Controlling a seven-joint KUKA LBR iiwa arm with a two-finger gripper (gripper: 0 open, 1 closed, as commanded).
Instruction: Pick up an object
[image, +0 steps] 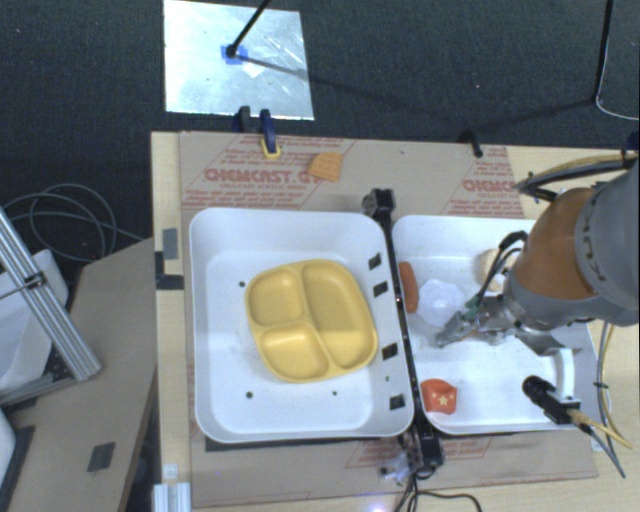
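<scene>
We see the claw (447, 334) low in the right bin (500, 405), beside a clear wrapper (440, 298); whether it grips anything we cannot tell, so nothing looks lifted.

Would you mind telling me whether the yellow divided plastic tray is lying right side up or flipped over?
Right side up: the yellow divided plastic tray shows its three hollow compartments facing upward, resting flat in the left white bin.

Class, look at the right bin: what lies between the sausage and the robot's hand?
In the camera view, a clear crumpled plastic piece lies between the sausage and the hand.
</scene>
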